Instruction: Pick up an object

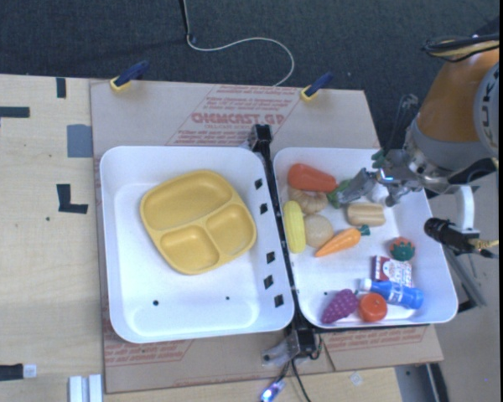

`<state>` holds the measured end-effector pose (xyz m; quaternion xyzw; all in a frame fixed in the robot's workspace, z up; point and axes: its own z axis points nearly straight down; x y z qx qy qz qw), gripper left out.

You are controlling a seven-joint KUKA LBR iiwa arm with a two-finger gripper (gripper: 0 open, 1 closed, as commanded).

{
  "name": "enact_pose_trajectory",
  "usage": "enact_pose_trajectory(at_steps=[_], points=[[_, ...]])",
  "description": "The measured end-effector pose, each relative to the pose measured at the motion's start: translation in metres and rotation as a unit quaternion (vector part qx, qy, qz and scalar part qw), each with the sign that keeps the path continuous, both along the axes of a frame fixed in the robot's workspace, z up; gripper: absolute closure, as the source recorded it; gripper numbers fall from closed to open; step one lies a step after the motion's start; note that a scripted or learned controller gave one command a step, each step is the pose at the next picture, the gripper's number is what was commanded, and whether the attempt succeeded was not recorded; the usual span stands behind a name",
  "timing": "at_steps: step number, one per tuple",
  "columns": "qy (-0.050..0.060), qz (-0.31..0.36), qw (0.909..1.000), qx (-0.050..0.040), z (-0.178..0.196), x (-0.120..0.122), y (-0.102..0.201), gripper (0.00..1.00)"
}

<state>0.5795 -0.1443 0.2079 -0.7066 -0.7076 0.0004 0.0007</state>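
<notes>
Over the right bin point(443, 306), the gripper point(359, 188) hangs near the bun point(365, 214); its grip state I cannot tell. Crowded toys may make it slip.

A wooden bench point(33, 224) bears cardboard point(235, 115) under two white bins point(117, 249).

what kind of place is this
Likely a robot lab test bench: two white bins clamped on a cardboard sheet, toy food such as a carrot in one, and a yellow divided plate in the other.
</notes>
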Motion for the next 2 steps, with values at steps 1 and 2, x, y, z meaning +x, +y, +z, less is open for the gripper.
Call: enact_pose_trajectory(at_steps=[1,2], points=[[0.002,-0.002,1.0000,-0.0002,-0.130,-0.030,-0.029,0.00],[-0.001,-0.001,1.0000,-0.0011,-0.113,-0.027,-0.028,1.00]])
